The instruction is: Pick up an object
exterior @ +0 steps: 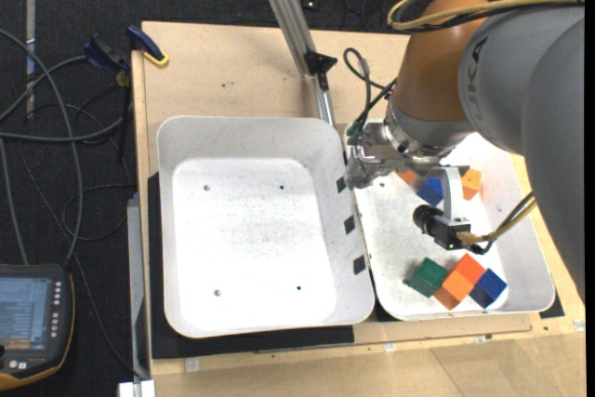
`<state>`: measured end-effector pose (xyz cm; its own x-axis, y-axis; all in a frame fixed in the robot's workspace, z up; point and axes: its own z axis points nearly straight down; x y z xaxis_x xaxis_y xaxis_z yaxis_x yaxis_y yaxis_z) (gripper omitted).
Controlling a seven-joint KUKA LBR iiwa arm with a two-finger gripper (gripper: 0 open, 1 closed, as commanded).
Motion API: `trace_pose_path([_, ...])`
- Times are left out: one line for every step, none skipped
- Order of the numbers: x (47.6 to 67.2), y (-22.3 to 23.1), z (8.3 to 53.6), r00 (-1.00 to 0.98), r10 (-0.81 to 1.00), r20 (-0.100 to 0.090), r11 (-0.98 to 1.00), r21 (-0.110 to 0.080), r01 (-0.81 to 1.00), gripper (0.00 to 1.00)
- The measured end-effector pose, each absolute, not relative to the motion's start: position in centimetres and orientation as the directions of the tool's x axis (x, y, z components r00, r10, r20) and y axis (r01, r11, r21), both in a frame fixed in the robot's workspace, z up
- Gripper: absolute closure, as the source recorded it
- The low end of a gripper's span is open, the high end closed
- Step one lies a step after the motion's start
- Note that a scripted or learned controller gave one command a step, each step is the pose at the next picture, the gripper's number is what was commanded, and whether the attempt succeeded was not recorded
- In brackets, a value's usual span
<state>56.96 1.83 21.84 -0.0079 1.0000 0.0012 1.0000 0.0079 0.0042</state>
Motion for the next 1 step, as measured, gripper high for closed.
trace_pose_path([59.44,6.52,23.25,-0.008,1.000,0.001,0.008,0.004,1.000,1.00])
